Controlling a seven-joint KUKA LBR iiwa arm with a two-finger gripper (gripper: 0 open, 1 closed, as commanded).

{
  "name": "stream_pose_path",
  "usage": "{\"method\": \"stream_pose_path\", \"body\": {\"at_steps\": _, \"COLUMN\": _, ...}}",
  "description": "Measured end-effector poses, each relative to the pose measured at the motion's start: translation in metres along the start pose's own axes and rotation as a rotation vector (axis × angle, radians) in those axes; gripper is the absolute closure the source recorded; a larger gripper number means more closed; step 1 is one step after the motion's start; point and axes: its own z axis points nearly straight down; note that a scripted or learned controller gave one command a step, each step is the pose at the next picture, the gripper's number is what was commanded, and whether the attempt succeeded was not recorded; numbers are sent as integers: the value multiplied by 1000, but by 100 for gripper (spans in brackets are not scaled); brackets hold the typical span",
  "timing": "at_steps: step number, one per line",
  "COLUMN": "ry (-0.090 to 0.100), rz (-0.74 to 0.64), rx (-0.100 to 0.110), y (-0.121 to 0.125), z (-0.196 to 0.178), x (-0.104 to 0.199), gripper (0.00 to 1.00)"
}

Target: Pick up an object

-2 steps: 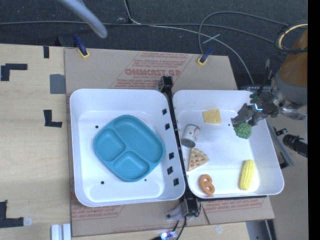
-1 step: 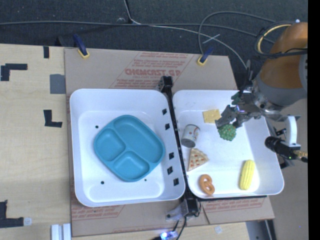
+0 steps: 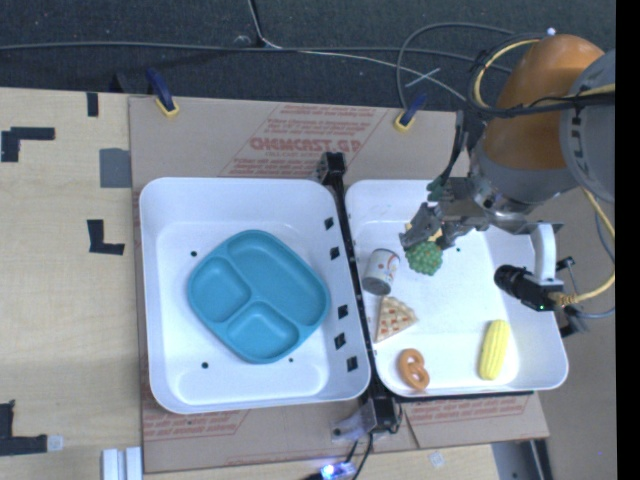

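We see a green broccoli floret point(image 3: 426, 257) (knobbly, toy-like) in the right bin point(image 3: 520, 373), touching the gripper's tip point(image 3: 424, 233).

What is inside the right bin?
The right bin holds a broccoli under the hand, a can, a pizza slice, a pretzel and a corn cob. The arm covers part of its floor.

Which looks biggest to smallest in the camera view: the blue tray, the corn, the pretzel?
Largest to smallest:
1. blue tray
2. corn
3. pretzel, though it is close to the corn.
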Motion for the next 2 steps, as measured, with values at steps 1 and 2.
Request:
{"method": "stream_pose_path", "body": {"at_steps": 1, "ry": 0, "rz": -1, "rx": 0, "y": 10, "z": -3, "x": 50, "gripper": 100}}
{"method": "stream_pose_path", "body": {"at_steps": 2, "ry": 0, "rz": -1, "rx": 1, "y": 16, "z": 0, "x": 111, "gripper": 100}}
